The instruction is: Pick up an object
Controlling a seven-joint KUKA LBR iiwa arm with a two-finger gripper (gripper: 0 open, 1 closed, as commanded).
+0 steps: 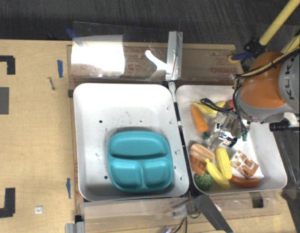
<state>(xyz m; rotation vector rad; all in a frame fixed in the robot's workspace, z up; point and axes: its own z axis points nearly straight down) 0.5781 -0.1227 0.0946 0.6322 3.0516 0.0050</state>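
The right bin [276, 164] holds several toy foods. A carrot [198, 118] lies at its upper left, with a yellow piece [207, 108] beside it. Lower down are a bread roll [202, 152], a corn cob [223, 162], a banana [216, 173], a green broccoli [204, 180], a red sausage [245, 181] and a white-and-brown pastry [244, 164]. My gripper [222, 136] hangs low in the middle of this bin, just above the corn cob and right of the carrot. The arm's orange band [260, 86] is above it.
The left bin [91, 110] holds a teal divided tray [140, 160] in its lower half. A clear plastic wall [120, 57] and a metal divider post [174, 55] stand behind the bins. Brown bench surface [28, 144] stretches to the left.
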